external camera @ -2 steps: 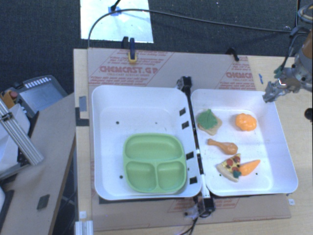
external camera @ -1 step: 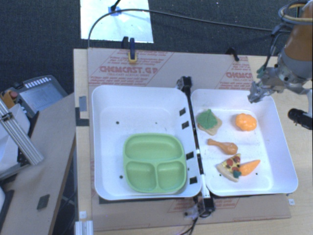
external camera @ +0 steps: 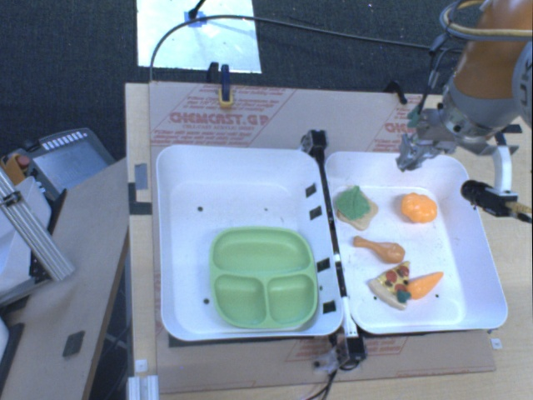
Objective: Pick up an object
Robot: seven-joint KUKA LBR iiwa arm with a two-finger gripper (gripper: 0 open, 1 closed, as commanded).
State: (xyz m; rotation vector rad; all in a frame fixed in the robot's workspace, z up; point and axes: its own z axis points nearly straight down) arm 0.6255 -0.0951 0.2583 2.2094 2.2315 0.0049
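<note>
Your gripper (external camera: 410,158) hangs over the far edge of the right bin (external camera: 479,248) — you cannot tell how the jaws stand from here. In that bin lie an orange (external camera: 418,207), a leaf-topped cookie (external camera: 356,206), a drumstick (external camera: 380,248), a pizza slice (external camera: 391,286) and a carrot (external camera: 425,284). The left bin (external camera: 187,190) holds a green divided plate (external camera: 263,277) — well apart from the gripper.
</note>
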